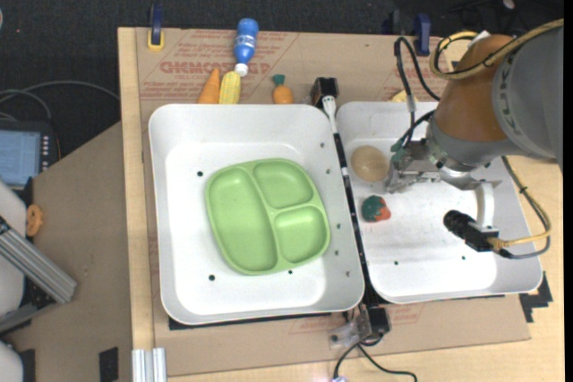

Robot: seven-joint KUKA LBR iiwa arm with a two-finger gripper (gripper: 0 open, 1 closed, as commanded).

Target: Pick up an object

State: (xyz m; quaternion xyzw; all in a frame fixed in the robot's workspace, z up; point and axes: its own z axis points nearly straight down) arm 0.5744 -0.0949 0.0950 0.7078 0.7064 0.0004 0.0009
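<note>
Two shallow white bins sit side by side on the table (134, 192). The left bin (170, 148) carries a green divided plate (266, 216) with three compartments, lying flat near its middle. The right bin (430, 277) holds a round tan ball (368, 163) near its far left corner and, just nearer than that, a small green and red-orange object (375, 209) lying on the bin floor, apart from the ball. The arm (501, 98) reaches in from the right over the right bin, and its end effector (403, 174) hangs low just right of the tan ball; whether its fingers are parted or closed I cannot tell, and nothing is visibly held between them. Beyond the bins, on the far strip of the table, lie a blue-capped bottle (245, 40), a corn cob (230, 87) and a small carrot (282, 91).
</note>
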